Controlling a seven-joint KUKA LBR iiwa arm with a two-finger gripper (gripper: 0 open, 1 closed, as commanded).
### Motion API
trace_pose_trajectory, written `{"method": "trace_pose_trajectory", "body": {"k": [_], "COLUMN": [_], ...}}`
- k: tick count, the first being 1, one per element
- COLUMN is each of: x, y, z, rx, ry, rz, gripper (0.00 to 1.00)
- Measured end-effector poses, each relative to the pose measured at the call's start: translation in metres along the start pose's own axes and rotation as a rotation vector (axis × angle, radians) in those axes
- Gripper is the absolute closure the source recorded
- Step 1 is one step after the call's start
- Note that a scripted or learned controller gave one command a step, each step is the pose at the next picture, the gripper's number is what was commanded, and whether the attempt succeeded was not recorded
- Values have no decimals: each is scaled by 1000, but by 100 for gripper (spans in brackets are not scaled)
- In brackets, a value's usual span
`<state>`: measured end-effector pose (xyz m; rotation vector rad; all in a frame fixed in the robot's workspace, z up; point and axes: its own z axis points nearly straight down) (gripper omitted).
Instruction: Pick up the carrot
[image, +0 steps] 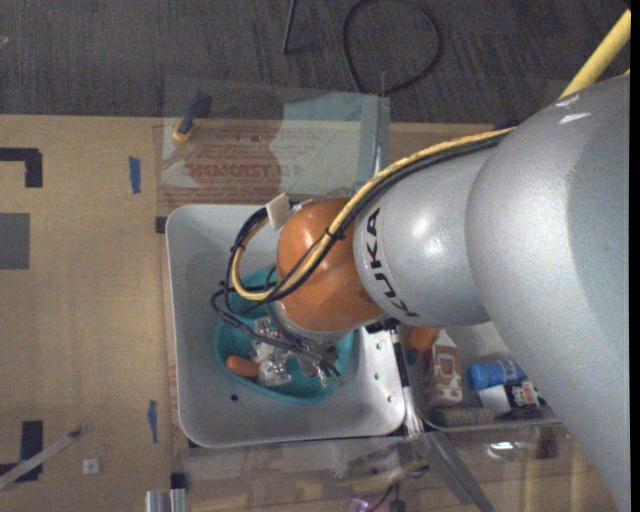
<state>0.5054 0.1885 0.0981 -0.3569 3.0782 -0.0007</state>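
- Well, the arm reached in from the right, its orange band hanging over the left bin.
- The hand sat low inside a teal bowl; how far it stood open, I could not tell.
- The carrot lay in that bowl, just left of the hand.
- A blue bottle rested in the right bin.

Just one fixed cam up above the bench, angled down on both white bins; the arm (coming from the right) sits closest, blocking lots.
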Motion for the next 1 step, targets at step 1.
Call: {"method": "trace_pose_trajectory", "body": {"k": [1], "x": [7], "y": [-35], "z": [-104], "rx": [-12], "ry": [33], "rz": [-318], "gripper": [100]}}
